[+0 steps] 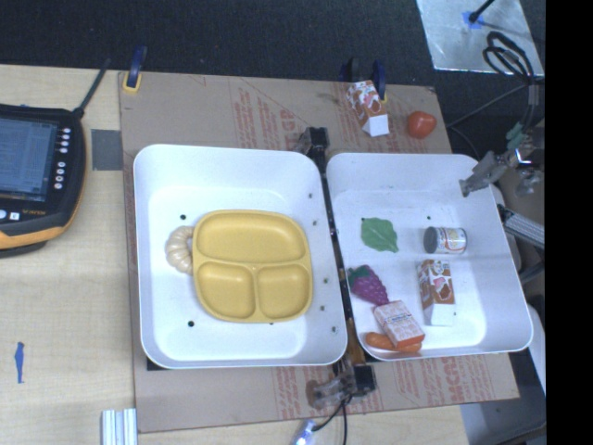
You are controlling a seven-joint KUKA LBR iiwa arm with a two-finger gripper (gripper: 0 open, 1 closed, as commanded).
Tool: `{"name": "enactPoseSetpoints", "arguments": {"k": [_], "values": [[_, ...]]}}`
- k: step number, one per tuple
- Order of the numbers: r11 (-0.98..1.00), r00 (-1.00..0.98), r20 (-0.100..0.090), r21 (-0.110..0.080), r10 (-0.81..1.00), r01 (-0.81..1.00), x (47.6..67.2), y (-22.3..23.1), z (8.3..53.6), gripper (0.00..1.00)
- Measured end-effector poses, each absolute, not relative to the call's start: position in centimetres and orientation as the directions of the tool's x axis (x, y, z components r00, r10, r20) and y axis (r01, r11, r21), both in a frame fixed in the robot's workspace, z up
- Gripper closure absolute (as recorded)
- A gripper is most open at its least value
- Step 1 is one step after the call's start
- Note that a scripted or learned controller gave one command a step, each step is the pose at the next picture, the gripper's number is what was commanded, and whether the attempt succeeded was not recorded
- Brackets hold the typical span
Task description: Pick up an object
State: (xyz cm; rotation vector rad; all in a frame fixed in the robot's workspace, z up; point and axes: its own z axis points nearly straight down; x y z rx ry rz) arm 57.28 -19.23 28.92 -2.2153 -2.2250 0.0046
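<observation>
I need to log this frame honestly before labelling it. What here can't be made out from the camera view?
- The tool: blurred against the right bin's rim, so its finger state is unreadable.
- The beige item: half tucked behind the yellow divided plate, identity unclear.
- The orange item: mostly covered by the small red carton.
- Labels on the can and the brown carton: too small to read.

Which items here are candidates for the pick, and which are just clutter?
Candidates, right bin: green leaf, can, grapes, two cartons, carrot.

Lying about: yellow divided plate, tomato, small carton outside, teach pendant.
</observation>
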Motion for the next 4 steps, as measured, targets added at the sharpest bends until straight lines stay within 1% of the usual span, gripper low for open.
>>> {"name": "enactPoseSetpoints", "arguments": {"k": [1, 2, 3, 4], "values": [[0.007, -0.007, 0.0, -0.008, 1.0, 1.0, 59.0, -16.9, 10.3, 0.0], [0.005, -0.005, 0.0, -0.005, 1.0, 1.0, 51.9, -18.3, 9.1, 0.0], [0.007, -0.007, 0.0, -0.004, 1.0, 1.0, 50.3, -13.5, 9.1, 0.0], [0.005, -0.005, 0.0, -0.002, 1.0, 1.0, 58.9, -10.0, 10.0, 0.0]]}}
